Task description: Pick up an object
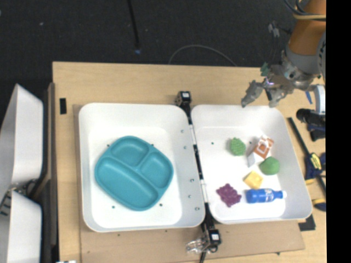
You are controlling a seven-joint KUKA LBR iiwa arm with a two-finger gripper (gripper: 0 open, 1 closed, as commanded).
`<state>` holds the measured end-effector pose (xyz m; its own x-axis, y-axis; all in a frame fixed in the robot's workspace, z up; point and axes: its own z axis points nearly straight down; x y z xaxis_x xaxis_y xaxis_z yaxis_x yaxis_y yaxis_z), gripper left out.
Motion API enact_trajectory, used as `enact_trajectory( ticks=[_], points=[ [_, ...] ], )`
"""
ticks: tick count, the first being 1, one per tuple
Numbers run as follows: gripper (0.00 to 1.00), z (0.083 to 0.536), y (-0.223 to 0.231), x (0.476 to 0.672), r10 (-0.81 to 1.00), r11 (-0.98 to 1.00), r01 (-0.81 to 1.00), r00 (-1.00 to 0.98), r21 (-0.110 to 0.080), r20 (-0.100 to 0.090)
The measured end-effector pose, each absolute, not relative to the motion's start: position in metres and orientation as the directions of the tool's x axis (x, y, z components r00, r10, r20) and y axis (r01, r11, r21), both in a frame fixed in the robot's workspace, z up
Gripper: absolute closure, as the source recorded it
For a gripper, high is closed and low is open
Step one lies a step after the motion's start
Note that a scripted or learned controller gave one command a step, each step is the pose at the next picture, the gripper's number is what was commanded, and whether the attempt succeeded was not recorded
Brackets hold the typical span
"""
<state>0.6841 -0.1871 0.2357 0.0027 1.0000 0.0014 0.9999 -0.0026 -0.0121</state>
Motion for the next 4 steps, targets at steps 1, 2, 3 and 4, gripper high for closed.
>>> enact_trajectory(
  ticks=[1,2,3,4],
  points=[
    [0.0,0.246,-0.187,0.686,1.0,0.001,1.0,-0.001,0.002,-0.002],
    [0.0,0.204,-0.192,0.687,1.0,-0.001,1.0,0.001,-0.001,-0.003],
    [0.0,0.146,-0.202,0.686,1.0,-0.004,1.0,0.004,-0.003,-0.002],
    [0.0,0.099,-0.204,0.686,1.0,0.0,1.0,0.0,-0.002,-0.003]
  ],
)
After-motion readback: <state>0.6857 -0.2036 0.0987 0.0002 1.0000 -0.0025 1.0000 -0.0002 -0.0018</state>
